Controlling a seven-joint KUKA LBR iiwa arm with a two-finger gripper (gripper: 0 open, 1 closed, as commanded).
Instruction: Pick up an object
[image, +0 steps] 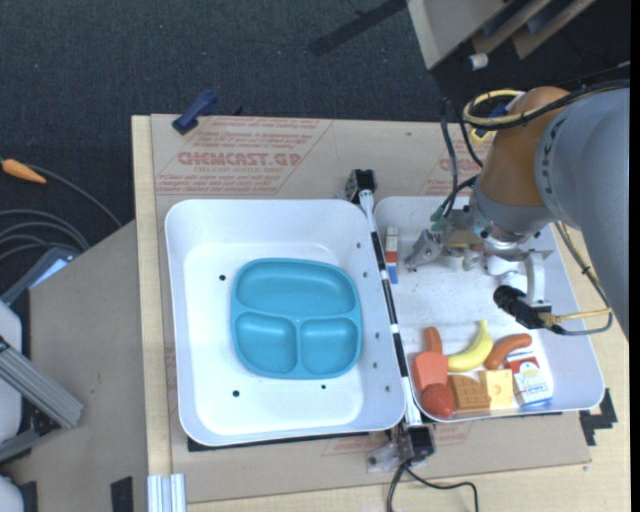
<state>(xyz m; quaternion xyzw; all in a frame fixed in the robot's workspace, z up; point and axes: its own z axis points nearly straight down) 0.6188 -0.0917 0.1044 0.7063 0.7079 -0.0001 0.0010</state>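
1. Gripper (440, 245) hangs over the far part of the right bin (572, 392), close to the divider between the two bins; whether it is open or closed I cannot tell, because the wrist covers much of it, and I see no object in it.
2. Objects to pick lie in a group at the near end of the right bin, well apart from the gripper and nearer to the camera than it.
3. Among them, a yellow banana (472, 349) lies tilted, and a red sausage (508, 348) is just beside it on the right.
4. An orange carrot-like piece (432, 365) stands left of the banana, with a red round piece (437, 400) at its near end.
5. Two tan cracker-like squares (480, 390) lie in the middle of the group, and a small white and blue carton (533, 381) is on their right.
6. Reaching in from the right, the grey arm (590, 160) bends down over the far right corner of the bin, with the orange band (515, 150) above the wrist.
7. Left bin (190, 300) holds a blue divided plate (296, 317) with three compartments, lying flat in its middle.
8. Both bins sit on a brown board (250, 150) with red printed letters.
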